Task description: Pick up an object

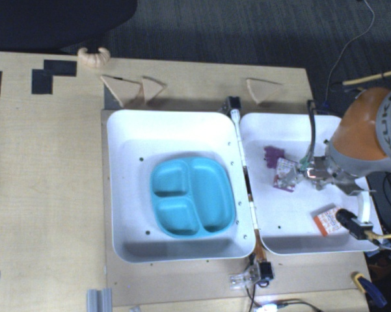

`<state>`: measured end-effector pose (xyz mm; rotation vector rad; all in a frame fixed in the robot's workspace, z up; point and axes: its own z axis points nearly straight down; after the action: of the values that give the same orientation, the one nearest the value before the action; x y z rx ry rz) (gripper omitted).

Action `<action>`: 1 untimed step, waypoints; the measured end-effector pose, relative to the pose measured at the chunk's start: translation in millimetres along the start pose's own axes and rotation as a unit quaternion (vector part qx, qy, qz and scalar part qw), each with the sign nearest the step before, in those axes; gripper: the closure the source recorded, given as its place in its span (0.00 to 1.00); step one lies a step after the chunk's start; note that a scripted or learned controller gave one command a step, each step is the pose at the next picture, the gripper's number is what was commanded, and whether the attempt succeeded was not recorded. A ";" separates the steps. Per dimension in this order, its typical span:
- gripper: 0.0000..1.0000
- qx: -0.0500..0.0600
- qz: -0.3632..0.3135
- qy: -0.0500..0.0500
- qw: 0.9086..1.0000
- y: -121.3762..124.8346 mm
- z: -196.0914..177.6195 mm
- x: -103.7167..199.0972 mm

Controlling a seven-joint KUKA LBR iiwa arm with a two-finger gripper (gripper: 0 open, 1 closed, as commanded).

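In the right bin (pixel 293 236) lie a small purple object (pixel 273 155), a crinkly clear packet with purple print (pixel 285 176) just below it, and a small orange-red box (pixel 326 221) near the bin's front right. My gripper (pixel 310 171) reaches in from the right, low over the bin, with its tip right beside the clear packet's right edge. I cannot see whether it touches the packet. The grey arm with its orange band (pixel 361 129) rises behind it.
The left bin (pixel 127 174) holds a blue plate (pixel 192 195) with three compartments. A ridge (pixel 245 174) divides the two bins. Light wooden benchtop (pixel 45 194) surrounds them, with dark floor beyond the far edge.
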<state>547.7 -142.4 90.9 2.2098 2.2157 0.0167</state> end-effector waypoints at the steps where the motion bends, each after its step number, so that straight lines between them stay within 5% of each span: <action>1: 1.00 -0.005 -0.001 0.000 1.000 3.8 -13.4 0.8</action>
<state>551.3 -141.6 104.3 2.2031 2.2123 0.0276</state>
